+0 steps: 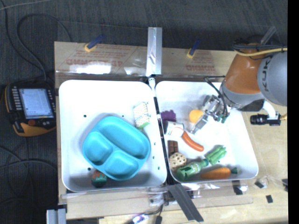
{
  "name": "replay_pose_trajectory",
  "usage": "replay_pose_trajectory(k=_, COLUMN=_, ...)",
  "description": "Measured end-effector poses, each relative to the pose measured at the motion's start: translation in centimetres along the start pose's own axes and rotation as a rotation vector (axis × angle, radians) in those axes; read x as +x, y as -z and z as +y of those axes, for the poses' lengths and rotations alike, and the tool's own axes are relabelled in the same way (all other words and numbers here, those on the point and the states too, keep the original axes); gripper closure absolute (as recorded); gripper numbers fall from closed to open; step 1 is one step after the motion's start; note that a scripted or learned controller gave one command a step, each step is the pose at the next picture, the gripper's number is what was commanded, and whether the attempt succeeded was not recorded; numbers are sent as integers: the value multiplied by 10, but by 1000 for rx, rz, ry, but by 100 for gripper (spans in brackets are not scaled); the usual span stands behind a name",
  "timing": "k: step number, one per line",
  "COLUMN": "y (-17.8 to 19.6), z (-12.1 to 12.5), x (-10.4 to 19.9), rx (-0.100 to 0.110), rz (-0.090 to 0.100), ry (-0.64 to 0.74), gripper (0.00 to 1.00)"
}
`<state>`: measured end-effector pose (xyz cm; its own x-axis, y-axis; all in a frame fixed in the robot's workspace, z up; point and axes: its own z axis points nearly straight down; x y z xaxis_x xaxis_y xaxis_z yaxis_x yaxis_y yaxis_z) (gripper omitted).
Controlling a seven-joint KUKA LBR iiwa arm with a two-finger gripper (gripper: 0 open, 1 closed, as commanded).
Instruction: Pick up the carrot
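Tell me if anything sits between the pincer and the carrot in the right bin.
Yes. The pincer hovers beside a yellow-orange fruit near the bin's middle, and the carrot lies along the near wall. An orange-red sausage and a green leafy vegetable lie between them.

Grey arm (261,78) w/ orange band reaching in from right, wrist angled down-left, gripper (202,123) low over right side, pointing down-left, finger gap unclear
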<state>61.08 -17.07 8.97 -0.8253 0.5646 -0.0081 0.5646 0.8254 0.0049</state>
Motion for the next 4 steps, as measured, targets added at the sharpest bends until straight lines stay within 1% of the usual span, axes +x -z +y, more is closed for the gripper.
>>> replay_pose_trajectory(k=1, y=11, z=3, x=-1, rx=-8, rz=-5, ry=0, gripper=100)
replay_pose_trajectory(k=2, y=108, z=11, x=-22, rx=4, rz=4, ry=-167, gripper=100)
replay_pose_trajectory(k=3, y=51, z=46, x=-26, rx=6, rz=6, ry=-96, gripper=100)
replay_pose_trajectory(k=4, y=17, z=42, x=-24, rx=3, rz=7, ry=-180, gripper=100)
